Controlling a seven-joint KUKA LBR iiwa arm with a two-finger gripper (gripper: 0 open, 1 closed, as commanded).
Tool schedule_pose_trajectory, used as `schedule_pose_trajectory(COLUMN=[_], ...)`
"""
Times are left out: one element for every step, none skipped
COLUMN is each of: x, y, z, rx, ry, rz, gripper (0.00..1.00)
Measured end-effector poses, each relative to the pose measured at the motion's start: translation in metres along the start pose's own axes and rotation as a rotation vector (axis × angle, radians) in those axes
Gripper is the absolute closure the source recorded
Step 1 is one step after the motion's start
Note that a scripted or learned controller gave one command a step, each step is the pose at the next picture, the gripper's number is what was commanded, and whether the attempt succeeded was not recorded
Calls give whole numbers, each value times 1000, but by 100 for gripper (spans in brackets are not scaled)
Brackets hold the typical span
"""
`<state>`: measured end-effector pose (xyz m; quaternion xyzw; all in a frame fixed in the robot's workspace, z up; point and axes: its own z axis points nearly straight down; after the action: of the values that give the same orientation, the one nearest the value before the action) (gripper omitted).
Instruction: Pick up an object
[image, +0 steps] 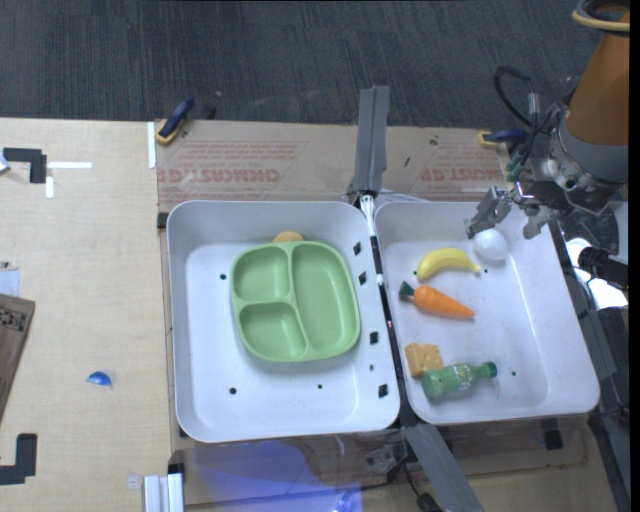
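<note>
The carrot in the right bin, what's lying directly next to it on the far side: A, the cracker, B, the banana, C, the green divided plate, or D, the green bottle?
B: the banana lies just beyond the carrot in the right bin, while the green bottle and cracker sit on its near side.

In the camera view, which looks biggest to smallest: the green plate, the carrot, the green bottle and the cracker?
1. green plate
2. green bottle and carrot, which look about alike
3. cracker
</note>
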<state>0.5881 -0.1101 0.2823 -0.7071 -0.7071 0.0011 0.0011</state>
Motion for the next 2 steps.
schedule_pose_trajectory(x=[50,48], y=[-13,-13], z=[90,82], rx=[0,0], ry=[0,-2], rz=[-89,-83], gripper=[0,100])
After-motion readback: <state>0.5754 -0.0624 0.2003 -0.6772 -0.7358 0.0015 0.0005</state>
